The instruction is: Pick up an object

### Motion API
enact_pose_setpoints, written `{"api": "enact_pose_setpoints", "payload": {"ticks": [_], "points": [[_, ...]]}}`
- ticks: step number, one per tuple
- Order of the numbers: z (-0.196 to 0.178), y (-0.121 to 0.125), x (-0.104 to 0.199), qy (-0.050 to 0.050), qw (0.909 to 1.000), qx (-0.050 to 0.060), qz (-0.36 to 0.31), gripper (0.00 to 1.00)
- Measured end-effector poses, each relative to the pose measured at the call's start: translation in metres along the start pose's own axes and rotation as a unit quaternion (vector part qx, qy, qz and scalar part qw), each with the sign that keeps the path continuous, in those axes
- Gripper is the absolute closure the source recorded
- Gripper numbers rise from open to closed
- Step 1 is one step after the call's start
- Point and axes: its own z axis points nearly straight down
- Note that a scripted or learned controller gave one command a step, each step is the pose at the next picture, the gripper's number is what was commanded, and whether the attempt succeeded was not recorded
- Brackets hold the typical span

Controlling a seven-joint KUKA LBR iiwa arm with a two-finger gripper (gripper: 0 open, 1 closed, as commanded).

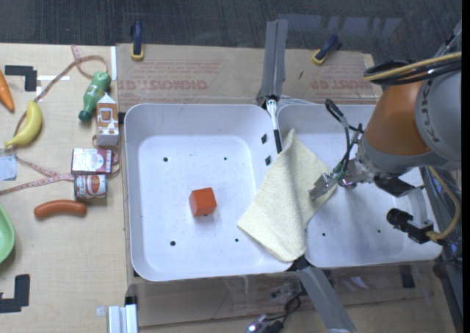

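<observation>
Gripper (323, 186) touches the right edge of the yellow cloth (286, 195), which lies over the wall between both bins; its state I cannot tell. A firm pinch on this edge seems wise. An orange cube (203, 201) sits apart in the left bin (147, 177).

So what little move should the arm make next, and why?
Probably a slight drop onto the cloth. The gripper sits right at the cloth's right edge, where it drapes over the wall between the two bins, so that is the nearest thing to grab. The orange block lies farther off, in the left bin.
</observation>
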Motion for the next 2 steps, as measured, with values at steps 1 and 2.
{"api": "enact_pose_setpoints", "payload": {"ticks": [1, 2], "points": [[0.0, 0.0325, -0.0058, -0.001, 0.9992, 0.0, 0.041, 0.0], [-0.0091, 0.0323, -0.0067, -0.002, 0.9992, 0.0, 0.04, 1.0]]}}
